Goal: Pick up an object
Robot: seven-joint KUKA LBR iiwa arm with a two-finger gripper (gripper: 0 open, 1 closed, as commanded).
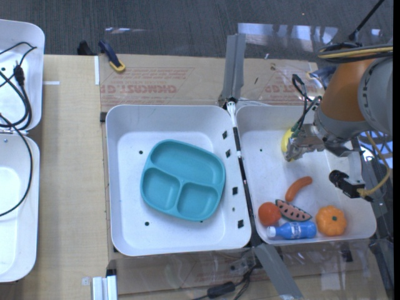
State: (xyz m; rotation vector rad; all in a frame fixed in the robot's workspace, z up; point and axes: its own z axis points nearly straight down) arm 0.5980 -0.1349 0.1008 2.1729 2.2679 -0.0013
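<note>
- Gripper (299,147) is low in the right bin (262,136); you can't tell how it is set, nor whether it has hold of anything.
- Yellow object (285,141) lies just beside it, touching or nearly; your risk is nudging it aside.
- Sausage (298,187) sits nearer you, apart; clutter beyond could foul a miss.

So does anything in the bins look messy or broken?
Nothing looks broken or spilled. The teal plate sits a bit crooked in the left bin. In the right bin, the toy food is bunched near the front, with the blue bottle lying on its side.
</note>
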